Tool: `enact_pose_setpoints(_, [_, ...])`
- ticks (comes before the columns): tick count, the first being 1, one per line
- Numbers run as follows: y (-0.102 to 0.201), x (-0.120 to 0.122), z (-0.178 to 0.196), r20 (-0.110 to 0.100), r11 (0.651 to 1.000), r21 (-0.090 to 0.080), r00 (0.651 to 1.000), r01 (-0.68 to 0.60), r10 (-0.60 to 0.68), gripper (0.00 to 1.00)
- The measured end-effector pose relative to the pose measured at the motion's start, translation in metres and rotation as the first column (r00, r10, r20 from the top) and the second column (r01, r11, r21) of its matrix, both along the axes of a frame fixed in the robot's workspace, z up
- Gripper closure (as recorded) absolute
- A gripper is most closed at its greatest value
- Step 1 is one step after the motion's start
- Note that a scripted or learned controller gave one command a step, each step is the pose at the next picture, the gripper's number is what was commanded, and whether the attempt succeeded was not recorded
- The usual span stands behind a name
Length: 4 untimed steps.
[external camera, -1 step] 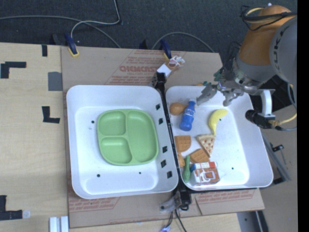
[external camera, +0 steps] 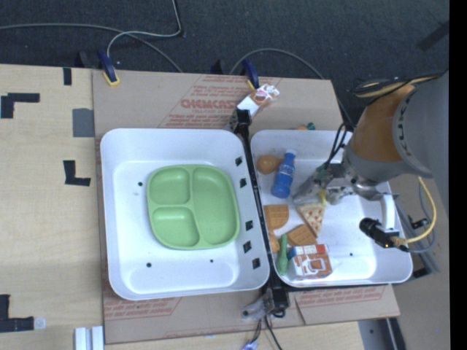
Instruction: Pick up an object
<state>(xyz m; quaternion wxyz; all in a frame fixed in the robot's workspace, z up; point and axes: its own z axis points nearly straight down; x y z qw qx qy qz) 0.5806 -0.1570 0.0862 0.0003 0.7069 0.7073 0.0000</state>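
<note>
Grey arm, orange band, yellow-black cables.

Divided plate in left bin; bottle, food pieces in right bin.

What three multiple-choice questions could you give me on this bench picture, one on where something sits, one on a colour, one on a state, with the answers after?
1. Where does the divided plate lie?
A. In the left bin
B. In the right bin
C. On the cardboard outside both bins

2. What colour is the bottle?
A. Red
B. Blue
C. Yellow

3. How does the bottle rest?
A. Standing upright on the plate
B. Lying on its side on the right bin's floor
C. Hanging over the bin's rim

Answers: 1 A, the green plate sits in the middle of the left bin. 2 B, its body is blue with a white cap. 3 B, its whole length lies flat beside the food pieces.
</note>
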Motion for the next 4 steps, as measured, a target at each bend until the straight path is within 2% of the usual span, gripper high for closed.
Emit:
enact_pose_setpoints(1, [-0.001, 0.001, 0.01, 0.004, 1.0, -0.003, 1.0, 0.0, 0.0, 1.0])
enact_pose_setpoints(2, [-0.001, 0.001, 0.01, 0.003, 1.0, -0.003, 1.0, 0.0, 0.0, 0.0])
enact_pose_setpoints(3, [0.024, 0.002, 0.0, 0.003, 1.0, -0.002, 1.0, 0.0, 0.0, 0.0])
enact_pose_setpoints(4, [0.052, 0.049, -0.001, 0.003, 1.0, -0.001, 1.0, -0.002, 0.002, 0.0])
